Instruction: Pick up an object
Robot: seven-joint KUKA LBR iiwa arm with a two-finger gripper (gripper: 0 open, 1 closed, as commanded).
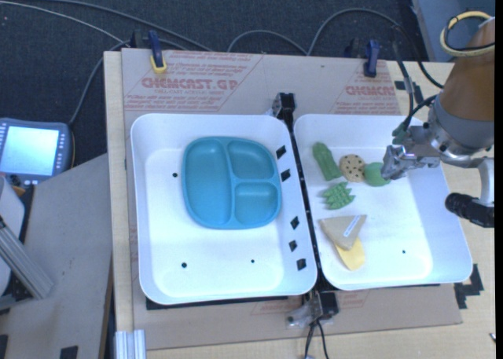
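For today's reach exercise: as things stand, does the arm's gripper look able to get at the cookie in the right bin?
Probably yes. The gripper sits low in the right bin over a round green object, and the cookie lies just beyond, uncovered from above.

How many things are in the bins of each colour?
Green: 3, a long green piece, a leafy green piece, a round green piece
Blue: 1, the divided plate
Brown: 1, the cookie
Yellow and tan: 1, the wedge
Total: 6
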